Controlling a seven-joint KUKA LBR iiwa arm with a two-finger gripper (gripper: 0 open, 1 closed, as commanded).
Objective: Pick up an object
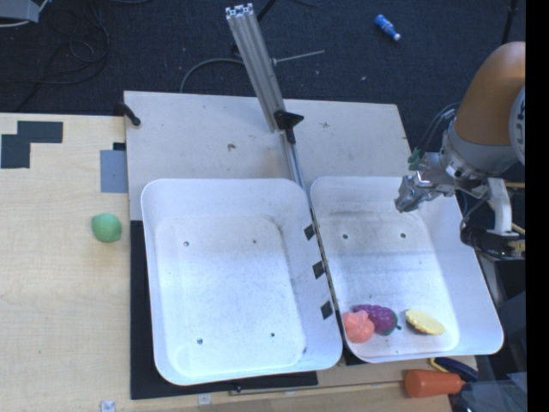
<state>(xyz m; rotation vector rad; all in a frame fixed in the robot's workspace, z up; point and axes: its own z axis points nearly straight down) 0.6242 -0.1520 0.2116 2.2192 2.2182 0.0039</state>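
Three small objects lie at the near end of the right bin [463,299]: an orange-pink lumpy piece [358,325], a purple grape-like cluster [378,318] touching it, and a yellow piece [425,323] a little to their right. My gripper [408,197] hangs over the far right part of that bin, well away from the objects, with nothing seen between its fingers. The arm with its orange band [493,80] comes in from the upper right.
The left bin [171,230] sits beside the right one, joined by black clips [318,269]. A green ball [106,227] lies on the wooden bench at left. A metal rail [262,67] slants up behind the bins. An orange tool [433,383] lies below the right bin.
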